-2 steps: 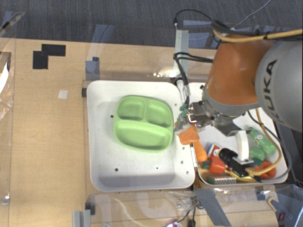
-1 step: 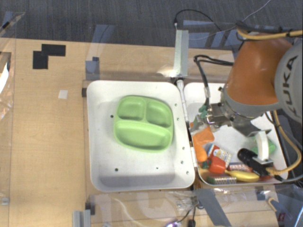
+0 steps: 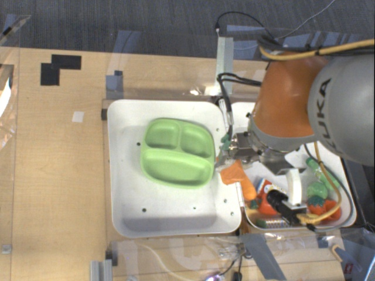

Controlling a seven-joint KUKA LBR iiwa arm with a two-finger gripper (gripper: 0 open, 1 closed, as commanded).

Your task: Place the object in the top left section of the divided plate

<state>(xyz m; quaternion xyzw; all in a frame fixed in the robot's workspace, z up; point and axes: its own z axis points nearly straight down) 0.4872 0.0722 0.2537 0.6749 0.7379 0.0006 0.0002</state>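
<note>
Nearest, the right bin [image 3: 350, 215] holds a jumble of small toy pieces, red, green and orange, among cables. Just above them an orange object [image 3: 235, 173], flat-faced and angular, sits at the rim between the bins, directly under the gripper [image 3: 234, 151]; whether it is clamped there I cannot tell. It looks light, rigid plastic, probably smooth, best pinched across its flat sides. Beyond, the glossy green divided plate [image 3: 177, 152] lies in the left bin [image 3: 126, 204], its sections bare.
</note>
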